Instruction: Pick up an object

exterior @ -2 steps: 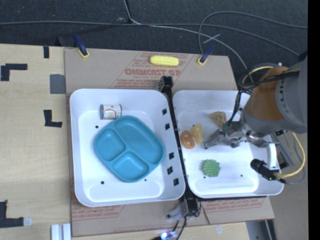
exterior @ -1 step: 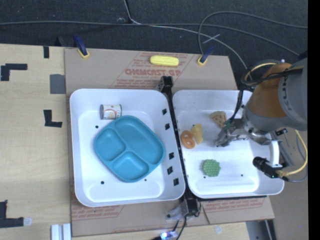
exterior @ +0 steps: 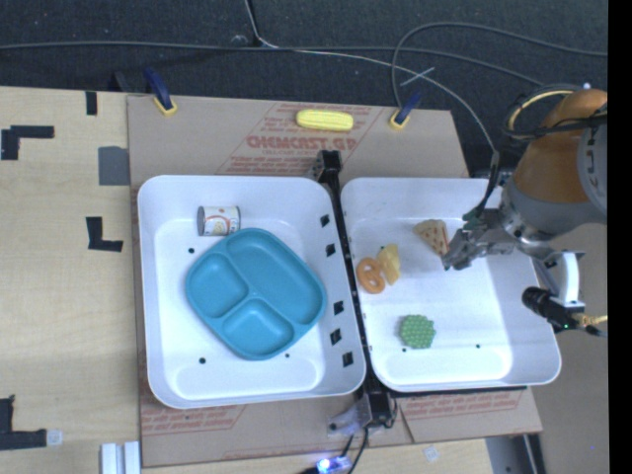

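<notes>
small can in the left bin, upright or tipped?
Tipped. The can lies on its side in the left bin, long axis across the floor, round end facing right, just above the blue tray.

A yellow corn cob [exterior: 324, 119] lies on the cardboard sheet [exterior: 267, 136] at twelve o'clock from the bins — two clamps [exterior: 161, 97] grip that sheet's far edge, and black cables [exterior: 296, 47] cross the dark floor beyond.

The grey arm [exterior: 558, 181] enters from the right of the camera view, its orange band uppermost near the frame edge. The wrist angles down and to the left. The gripper [exterior: 456, 255] sits low, its dark tip pointing toward lower left.
</notes>
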